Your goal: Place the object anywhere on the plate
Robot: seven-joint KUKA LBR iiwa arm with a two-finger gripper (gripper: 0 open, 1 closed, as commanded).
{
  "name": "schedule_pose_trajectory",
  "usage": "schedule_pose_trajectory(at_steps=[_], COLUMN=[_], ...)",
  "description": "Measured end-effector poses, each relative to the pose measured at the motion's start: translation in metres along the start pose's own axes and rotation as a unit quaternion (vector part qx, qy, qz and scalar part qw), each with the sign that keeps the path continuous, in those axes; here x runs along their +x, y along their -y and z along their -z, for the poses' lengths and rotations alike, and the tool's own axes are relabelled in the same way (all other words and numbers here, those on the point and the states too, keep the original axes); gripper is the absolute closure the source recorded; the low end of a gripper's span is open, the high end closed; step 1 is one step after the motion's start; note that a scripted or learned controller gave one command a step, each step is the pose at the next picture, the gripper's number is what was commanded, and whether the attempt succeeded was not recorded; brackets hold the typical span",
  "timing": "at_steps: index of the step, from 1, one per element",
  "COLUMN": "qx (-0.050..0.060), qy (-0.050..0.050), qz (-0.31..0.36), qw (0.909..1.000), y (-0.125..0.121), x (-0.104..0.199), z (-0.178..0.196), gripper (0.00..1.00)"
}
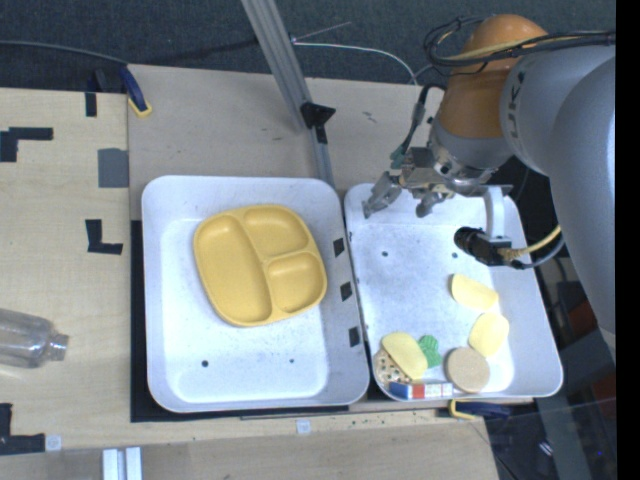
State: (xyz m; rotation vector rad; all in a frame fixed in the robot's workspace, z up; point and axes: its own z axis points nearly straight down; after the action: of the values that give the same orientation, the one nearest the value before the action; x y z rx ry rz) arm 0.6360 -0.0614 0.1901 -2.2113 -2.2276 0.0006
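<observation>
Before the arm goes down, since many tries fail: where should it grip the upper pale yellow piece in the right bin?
Probably across its narrow width, from straight above. The upper pale yellow piece lies flat and elongated, apart from its neighbour, with bare right bin floor on its left for a finger. The gripper hangs open over the bin's far edge.

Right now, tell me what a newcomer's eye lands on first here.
First the yellow divided plate, lying in the left bin. Next the grey arm with its orange band, its gripper at the far edge of the right bin, whose near corner holds small yellow and tan pieces.
</observation>
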Motion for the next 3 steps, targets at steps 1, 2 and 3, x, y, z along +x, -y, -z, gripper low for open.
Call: schedule_pose_trajectory(at_steps=[1,2,3], qx=[0.001,0.000,0.001], qy=[-0.001,0.000,0.000], qz=[0.000,-0.002,-0.003], qw=[1.0000,1.0000,1.0000], y=[0.032,0.031,0.066], x=[0.073,0.069,0.063], z=[0.003,0.012,0.029], gripper=[0.00,1.00,1.00])
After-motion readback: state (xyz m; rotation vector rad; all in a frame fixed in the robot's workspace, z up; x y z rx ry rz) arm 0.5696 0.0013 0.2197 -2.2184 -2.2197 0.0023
